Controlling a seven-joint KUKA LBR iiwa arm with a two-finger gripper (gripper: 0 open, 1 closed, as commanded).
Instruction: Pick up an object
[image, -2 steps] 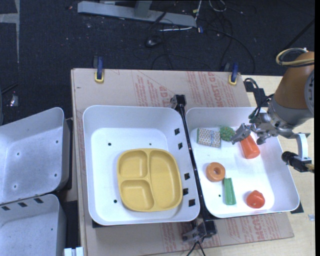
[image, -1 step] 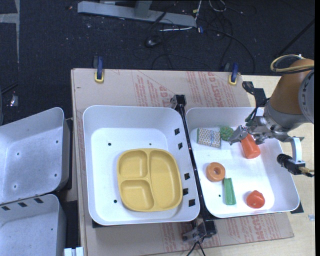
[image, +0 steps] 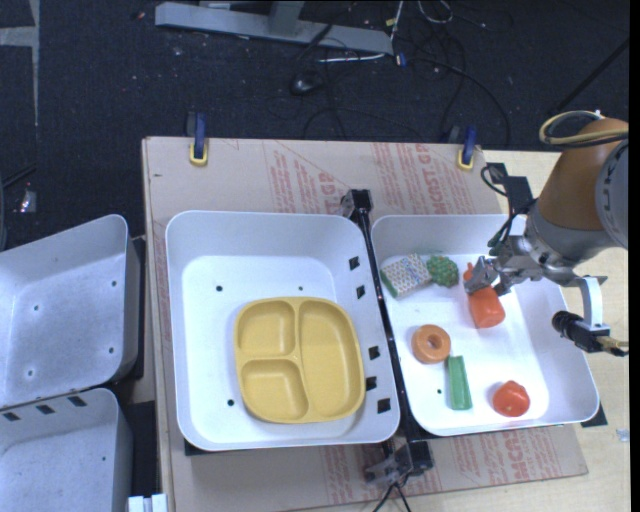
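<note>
Gripper (image: 482, 280) sits right over the orange cylinder (image: 487, 309) in the right bin (image: 575, 395); claw state, cannot tell. Looks light, rigid, smooth: grab across its sides.

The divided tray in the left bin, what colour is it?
Plain yellow tray, seen clearly in the camera view.

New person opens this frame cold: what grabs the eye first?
Probably the yellow divided plate, sitting alone in the left bin. Next, the arm's orange band at the right edge, with the gripper low over the right bin, just above an orange-red block. Around it lie an orange ring, a green stick and a red piece.
</note>
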